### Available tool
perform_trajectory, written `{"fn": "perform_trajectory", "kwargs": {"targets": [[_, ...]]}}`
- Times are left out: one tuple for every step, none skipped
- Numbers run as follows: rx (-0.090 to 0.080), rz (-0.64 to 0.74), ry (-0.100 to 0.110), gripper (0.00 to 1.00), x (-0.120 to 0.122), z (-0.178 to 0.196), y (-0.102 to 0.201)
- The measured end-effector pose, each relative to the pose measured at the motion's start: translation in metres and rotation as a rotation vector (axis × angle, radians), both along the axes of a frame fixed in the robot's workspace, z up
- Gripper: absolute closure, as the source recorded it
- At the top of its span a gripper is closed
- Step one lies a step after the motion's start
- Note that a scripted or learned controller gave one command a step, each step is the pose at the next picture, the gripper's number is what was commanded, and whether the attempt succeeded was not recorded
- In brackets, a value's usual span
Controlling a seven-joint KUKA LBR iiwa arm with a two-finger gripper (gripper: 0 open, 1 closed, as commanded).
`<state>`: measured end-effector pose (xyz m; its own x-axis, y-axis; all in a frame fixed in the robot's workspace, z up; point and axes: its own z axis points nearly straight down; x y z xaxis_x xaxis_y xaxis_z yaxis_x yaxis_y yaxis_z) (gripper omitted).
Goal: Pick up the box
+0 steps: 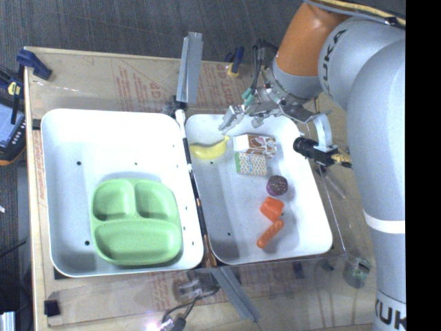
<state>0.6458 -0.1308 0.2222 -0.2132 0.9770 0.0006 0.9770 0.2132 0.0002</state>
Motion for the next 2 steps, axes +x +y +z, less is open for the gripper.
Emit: {"fn": "perform_trajectory", "kwargs": {"targets": [[-0.002,0.104,-0.009,0.0,-0.008,-0.105,-0.054],[-0.001,0.139,0.0,0.0,-0.041,-0.129,-0.079]]}}
